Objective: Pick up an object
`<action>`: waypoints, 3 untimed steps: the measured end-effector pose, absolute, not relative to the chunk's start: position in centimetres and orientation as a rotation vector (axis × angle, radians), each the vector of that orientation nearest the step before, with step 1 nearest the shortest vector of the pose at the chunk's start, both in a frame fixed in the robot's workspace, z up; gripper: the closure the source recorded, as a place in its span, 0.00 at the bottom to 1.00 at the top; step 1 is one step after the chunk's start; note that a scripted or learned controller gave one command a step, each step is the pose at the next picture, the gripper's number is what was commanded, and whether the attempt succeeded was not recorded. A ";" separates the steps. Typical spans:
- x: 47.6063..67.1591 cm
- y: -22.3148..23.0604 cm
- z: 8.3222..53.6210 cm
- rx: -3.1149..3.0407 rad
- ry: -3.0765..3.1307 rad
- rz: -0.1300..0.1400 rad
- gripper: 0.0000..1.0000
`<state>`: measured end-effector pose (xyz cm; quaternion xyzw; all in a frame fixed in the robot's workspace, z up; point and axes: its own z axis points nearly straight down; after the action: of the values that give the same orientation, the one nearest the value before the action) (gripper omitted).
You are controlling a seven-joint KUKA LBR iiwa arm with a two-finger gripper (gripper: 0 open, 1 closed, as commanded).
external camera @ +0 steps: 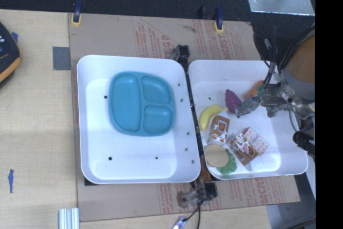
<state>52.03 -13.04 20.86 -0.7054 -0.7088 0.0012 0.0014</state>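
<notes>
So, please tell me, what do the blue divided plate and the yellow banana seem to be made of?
The light-blue divided plate looks like moulded plastic with a matte finish: uniform colour, soft rounded ridges between three compartments, no sharp glare. The small yellow banana-shaped toy is probably plastic or rubber too, judging by its flat, even yellow and smooth surface; the view is too coarse to say which.

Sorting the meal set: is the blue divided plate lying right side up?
Right side up: the blue plate shows its three hollow sections facing the camera, flat in the left bin.

The arm (303,64) is cut off at the right edge — an orange item (256,87) hides partly behind the gripper (251,107).
</notes>
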 end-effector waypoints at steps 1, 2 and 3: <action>56.7 -16.5 9.0 -2.213 -2.224 0.007 0.00; 62.7 -15.1 9.2 -2.216 -2.225 0.002 0.00; 65.6 -13.7 9.2 -2.214 -2.221 0.005 0.00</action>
<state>65.57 -13.72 9.15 -0.7061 -0.7081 0.0015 0.0028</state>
